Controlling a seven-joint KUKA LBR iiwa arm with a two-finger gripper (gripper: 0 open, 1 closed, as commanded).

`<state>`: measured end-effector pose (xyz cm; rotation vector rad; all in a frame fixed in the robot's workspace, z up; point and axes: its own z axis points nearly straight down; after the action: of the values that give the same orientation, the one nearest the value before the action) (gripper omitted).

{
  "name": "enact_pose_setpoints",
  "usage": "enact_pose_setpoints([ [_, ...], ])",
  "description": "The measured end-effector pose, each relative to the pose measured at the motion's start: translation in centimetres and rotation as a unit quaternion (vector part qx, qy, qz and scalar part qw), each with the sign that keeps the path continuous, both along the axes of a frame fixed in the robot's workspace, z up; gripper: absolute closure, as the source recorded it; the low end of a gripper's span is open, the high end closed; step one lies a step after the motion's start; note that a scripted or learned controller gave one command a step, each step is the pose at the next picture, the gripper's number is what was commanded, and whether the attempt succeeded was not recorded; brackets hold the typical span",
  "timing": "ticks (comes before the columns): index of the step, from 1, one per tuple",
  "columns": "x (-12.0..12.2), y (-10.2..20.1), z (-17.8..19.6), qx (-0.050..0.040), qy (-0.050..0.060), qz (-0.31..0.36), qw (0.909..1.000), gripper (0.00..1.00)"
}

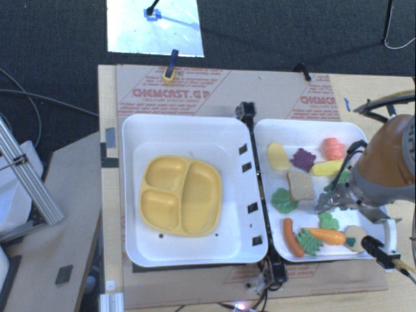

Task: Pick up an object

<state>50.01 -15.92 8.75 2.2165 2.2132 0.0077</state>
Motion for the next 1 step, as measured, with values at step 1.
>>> enact_pose_setpoints([
  [1,0.25,-0.02,1.08,0.0001,-0.001,0.002,1.0000,1.00],
])
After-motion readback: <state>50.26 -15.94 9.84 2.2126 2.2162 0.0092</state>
